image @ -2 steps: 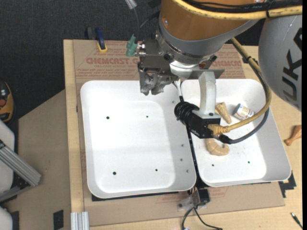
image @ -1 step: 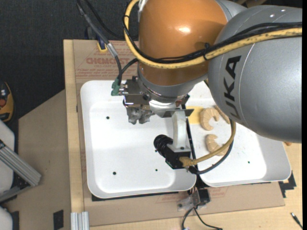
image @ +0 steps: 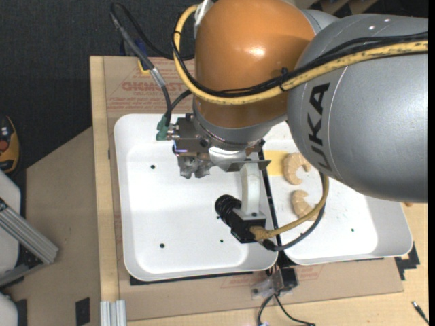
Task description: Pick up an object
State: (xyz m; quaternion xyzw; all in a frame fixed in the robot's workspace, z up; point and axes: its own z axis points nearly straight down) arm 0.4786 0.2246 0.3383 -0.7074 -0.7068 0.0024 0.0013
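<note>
Hand (image: pixel 195 163) low over left bin (image: pixel 136 202), grip state unclear. Approach step; next, target tan pieces (image: pixel 294 168) in right bin (image: pixel 353 240).

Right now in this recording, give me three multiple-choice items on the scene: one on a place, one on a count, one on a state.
1. In which bin do the two tan curved pieces lie?
A. the left bin
B. the right bin
C. one in each

2. How many tan curved pieces show beside the arm?
A. two
B. four
C. six

3. Where does the arm stand?
A. pulled back off the bench
B. reaching over the bins from the right
C. lying flat in the left bin

Answers:
1 B: both tan curved pieces sit in the right bin, just past the divide from the left bin.
2 A: one piece lies above the other, and no further ones can be seen.
3 B: the arm spans the bins, its orange band above the left bin's inner edge.
</note>
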